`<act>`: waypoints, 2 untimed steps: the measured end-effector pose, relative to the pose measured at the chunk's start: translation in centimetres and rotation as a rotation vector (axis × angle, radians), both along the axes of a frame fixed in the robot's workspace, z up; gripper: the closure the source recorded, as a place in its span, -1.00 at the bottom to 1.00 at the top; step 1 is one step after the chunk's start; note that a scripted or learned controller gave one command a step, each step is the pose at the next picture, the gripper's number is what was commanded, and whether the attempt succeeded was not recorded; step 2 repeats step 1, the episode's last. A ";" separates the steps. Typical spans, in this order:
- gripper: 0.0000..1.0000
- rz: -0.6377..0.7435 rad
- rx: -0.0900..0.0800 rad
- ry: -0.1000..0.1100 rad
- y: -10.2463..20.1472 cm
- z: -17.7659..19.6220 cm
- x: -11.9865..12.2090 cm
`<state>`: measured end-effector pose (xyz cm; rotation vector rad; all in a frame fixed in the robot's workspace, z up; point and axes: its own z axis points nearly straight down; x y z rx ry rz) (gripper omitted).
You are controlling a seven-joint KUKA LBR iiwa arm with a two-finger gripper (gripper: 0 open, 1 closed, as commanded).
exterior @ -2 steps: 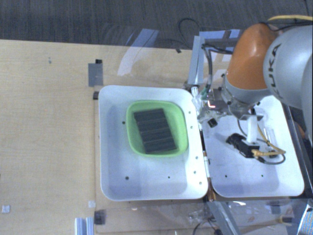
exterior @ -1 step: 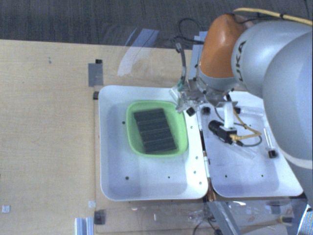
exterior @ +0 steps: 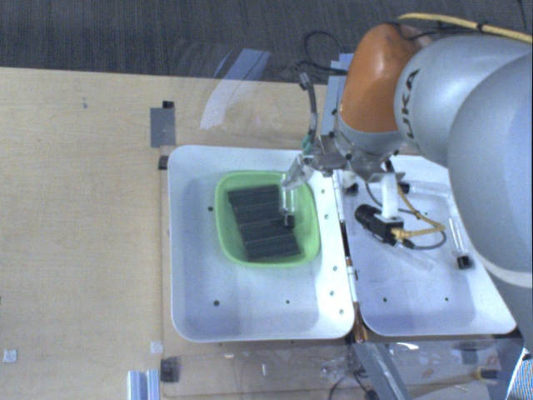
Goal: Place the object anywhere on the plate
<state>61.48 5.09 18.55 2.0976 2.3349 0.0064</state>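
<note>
1. Nearest to the camera, the pale wooden desk (exterior: pixel 83 265) carries two shallow white bins side by side. One is the left white bin (exterior: pixel 250 315) and the other is the right white bin (exterior: pixel 425 307). Their inner rims meet in the middle.
2. In the left white bin, more toward its far half, a square light-green plastic plate (exterior: pixel 223 219) lies flat on the floor of the bin.
3. The dark grey ridged rectangular block (exterior: pixel 260 223) lies on this plate, fully inside its raised rim. Its long side runs at a slight slant, from far-left to near-right in the view, and the ridges go across it.
4. The jaws hang over the right part of the plate, with their dark tip at the right long edge of the block, about halfway along it. I cannot tell if the tip touches the block or is only just beside it. I also cannot tell if the jaws are spread or pressed together.
5. Behind them, the big grey arm with an orange band (exterior: pixel 466 123) reaches in from the right, above the right white bin.
6. Farther away, a small grey metal bracket (exterior: pixel 163 126) sits on the desk just beyond the far left corner of the left white bin. A patch of clear tape (exterior: pixel 229 90) is near it, and dark carpet (exterior: pixel 166 15) lies past the edge of the desk.
</note>
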 end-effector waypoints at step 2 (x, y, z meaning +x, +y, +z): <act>-1.00 -0.036 -0.001 -0.003 -3.7 0.0 1.9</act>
